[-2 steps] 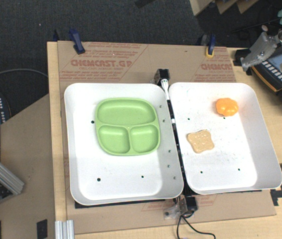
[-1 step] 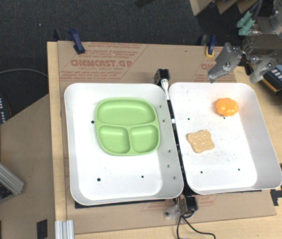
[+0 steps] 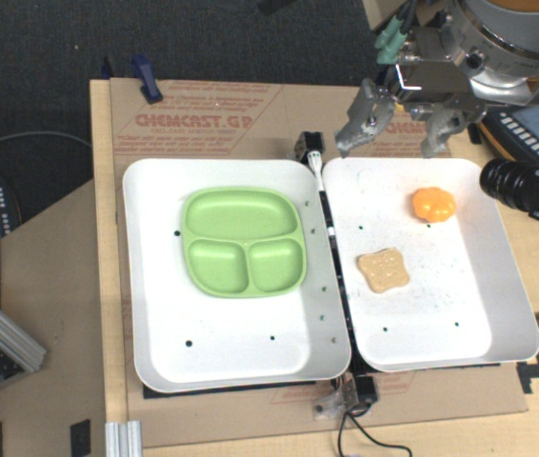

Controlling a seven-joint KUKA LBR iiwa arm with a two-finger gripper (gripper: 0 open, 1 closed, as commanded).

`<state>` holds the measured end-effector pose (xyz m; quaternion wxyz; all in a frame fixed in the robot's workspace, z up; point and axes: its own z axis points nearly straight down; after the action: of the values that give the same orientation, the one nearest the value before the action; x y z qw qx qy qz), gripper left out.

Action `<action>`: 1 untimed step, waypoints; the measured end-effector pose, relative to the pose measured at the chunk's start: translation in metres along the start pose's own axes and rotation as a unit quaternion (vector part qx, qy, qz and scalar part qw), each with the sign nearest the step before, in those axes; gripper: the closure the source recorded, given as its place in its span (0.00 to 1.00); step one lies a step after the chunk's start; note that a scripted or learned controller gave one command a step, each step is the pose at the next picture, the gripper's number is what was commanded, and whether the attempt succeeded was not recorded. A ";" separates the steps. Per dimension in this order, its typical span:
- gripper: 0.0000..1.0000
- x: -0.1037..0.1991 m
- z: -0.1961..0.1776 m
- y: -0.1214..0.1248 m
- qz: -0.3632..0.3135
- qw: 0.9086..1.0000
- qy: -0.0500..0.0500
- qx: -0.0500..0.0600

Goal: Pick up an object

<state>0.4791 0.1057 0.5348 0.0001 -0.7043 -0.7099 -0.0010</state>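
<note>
Lying below spread jaws: orange object (image 3: 433, 204)

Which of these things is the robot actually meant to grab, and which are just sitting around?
Likely for grabbing, in the right bin:
orange round piece
tan toast-like piece
the gripper above them

Just there:
green divided tray in the left bin

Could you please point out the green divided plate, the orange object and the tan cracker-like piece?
green divided plate (image 3: 243, 240): camera view, left bin, on the ridge between its compartments.
orange object (image 3: 433, 204): camera view, right bin, its middle.
tan cracker-like piece (image 3: 384, 270): camera view, right bin, centre of its top face.
</note>
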 end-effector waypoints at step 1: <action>0.00 0.078 0.175 -0.002 0.000 1.000 -0.003 0.009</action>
<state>0.4768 0.1842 0.3597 0.0046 -0.7044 -0.7097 0.0079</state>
